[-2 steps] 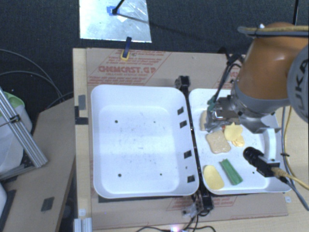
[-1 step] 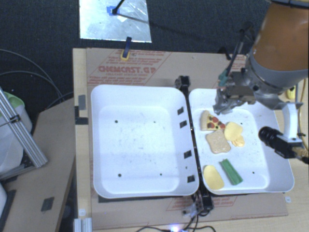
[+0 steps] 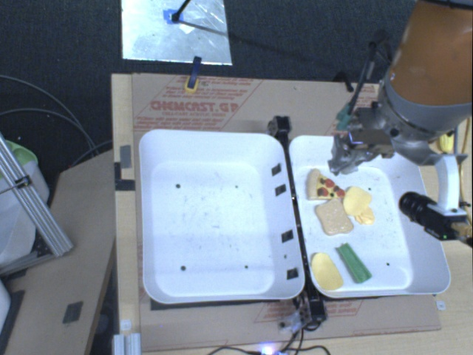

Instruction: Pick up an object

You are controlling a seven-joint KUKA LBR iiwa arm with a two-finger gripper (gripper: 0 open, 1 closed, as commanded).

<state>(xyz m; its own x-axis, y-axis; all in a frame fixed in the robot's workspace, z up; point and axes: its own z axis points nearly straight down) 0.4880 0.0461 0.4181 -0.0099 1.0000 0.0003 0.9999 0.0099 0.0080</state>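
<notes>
A grey arm with an orange band reached from the right over the right bin (image 3: 421, 272). Its pincer (image 3: 341, 163) hung just above a pizza slice (image 3: 324, 186); how far open it was could not be told. Nearby lay bread (image 3: 334, 217), yellow pieces (image 3: 359, 203), a yellow oval (image 3: 326, 271) and a green stick (image 3: 353, 262)
</notes>
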